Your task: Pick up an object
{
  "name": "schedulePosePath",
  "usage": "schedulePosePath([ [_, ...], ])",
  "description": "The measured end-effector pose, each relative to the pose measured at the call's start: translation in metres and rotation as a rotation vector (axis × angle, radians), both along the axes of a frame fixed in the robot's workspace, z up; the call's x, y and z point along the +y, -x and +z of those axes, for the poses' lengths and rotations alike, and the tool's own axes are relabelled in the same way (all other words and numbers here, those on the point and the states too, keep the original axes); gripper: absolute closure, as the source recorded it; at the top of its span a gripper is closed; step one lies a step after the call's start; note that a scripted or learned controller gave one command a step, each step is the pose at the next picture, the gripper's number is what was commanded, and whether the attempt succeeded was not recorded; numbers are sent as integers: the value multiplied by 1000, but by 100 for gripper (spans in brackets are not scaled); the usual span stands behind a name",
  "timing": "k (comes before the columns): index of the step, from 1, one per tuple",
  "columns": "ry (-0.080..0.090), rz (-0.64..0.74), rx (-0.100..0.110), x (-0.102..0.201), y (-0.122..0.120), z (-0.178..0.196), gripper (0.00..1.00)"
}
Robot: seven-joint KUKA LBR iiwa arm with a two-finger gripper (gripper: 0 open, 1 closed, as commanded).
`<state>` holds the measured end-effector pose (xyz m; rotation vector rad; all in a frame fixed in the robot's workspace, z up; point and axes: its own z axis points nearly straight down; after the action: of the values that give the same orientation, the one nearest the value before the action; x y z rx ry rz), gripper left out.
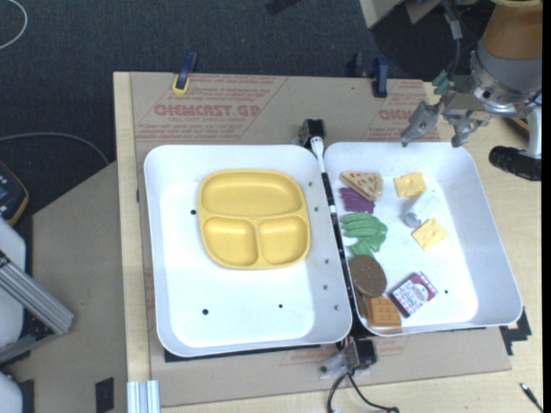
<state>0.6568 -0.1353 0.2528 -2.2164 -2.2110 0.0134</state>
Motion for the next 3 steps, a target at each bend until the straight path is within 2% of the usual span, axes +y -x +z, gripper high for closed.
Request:
schedulePosePath([
  [1, 2, 2, -14, 0, -2, 9, 0],
  [2, 0, 2, -6, 2, 3, -54, 0],
  [3, 1, 2, -9, -2, 0, -99, 0],
])
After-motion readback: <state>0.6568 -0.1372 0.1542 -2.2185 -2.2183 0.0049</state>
